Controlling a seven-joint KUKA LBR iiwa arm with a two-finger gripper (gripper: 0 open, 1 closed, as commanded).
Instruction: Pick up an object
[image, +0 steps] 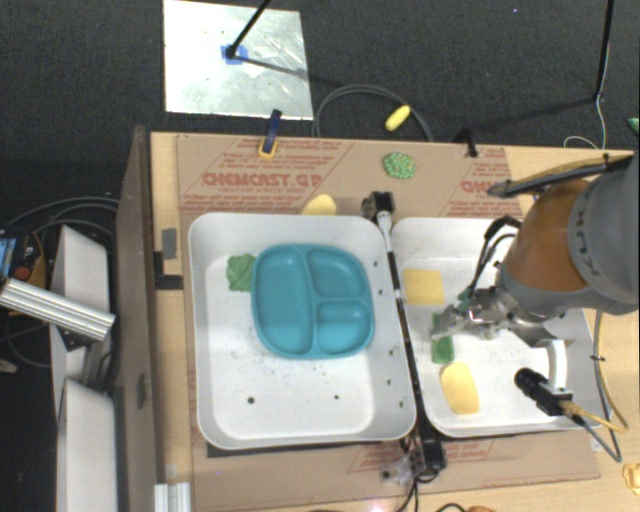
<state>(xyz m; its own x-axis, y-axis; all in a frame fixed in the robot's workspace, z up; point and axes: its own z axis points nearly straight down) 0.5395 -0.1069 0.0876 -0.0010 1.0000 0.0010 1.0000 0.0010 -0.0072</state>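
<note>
Reaching into the right bin (500, 235), the end effector (455, 322) sits low over a small green piece (442, 349), with a yellow square block (423, 287) just beside it toward the far wall and a rounded yellow lump (460, 388) nearer the front rim. Whether it is open or closed cannot be told at this angle; nothing is seen gripped. The green piece looks the likeliest target. To do the pick well, the descent should centre on that piece, stay clear of the divider between the bins, and avoid nudging the yellow lump just beside it.

The green piece seems small, flat and soft, so it may slip or fold. The square block looks spongy with flat faces, probably easier to pinch. The lump appears smooth and curved, apt to roll. In the left bin (215, 330) lies a glossy blue divided plate (312, 300) of hard plastic, with a green leaf-like scrap (240, 270) touching its edge.
</note>
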